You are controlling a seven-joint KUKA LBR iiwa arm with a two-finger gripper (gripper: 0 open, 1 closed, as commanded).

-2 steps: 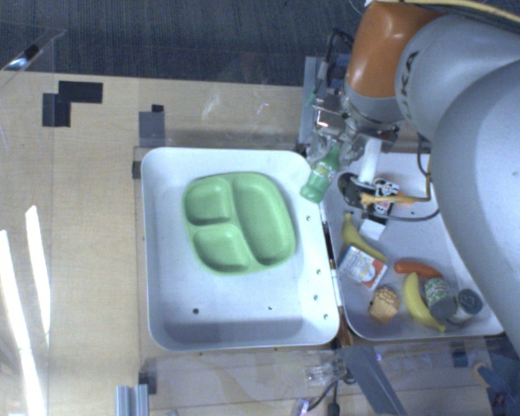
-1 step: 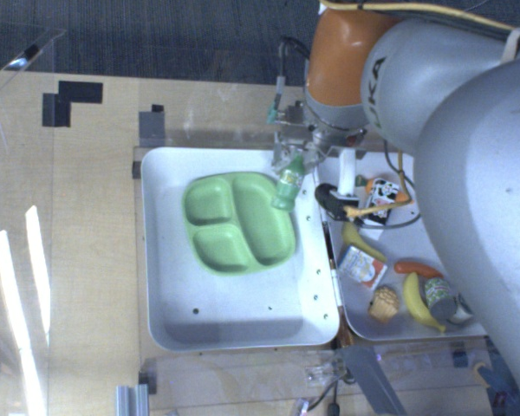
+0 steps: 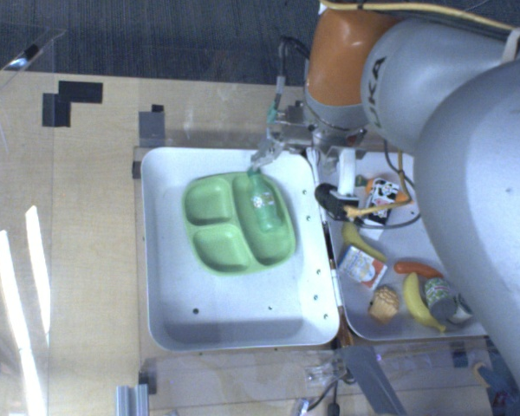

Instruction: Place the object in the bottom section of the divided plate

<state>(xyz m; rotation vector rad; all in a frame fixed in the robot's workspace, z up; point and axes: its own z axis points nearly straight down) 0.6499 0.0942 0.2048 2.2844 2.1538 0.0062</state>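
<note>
The tool point(image 3: 264, 152) is seen at the far rim of the left bin point(image 3: 169, 319); whether it is spread or pressed together cannot be told. Just below the tool, a green bottle point(image 3: 263, 204) is seen lying in the long right-hand section of the green divided plate point(image 3: 217, 224). To the tool's right, in the right bin point(image 3: 364, 326), a banana point(image 3: 419, 302), a carrot point(image 3: 419, 269) and small packets are seen scattered.
</note>
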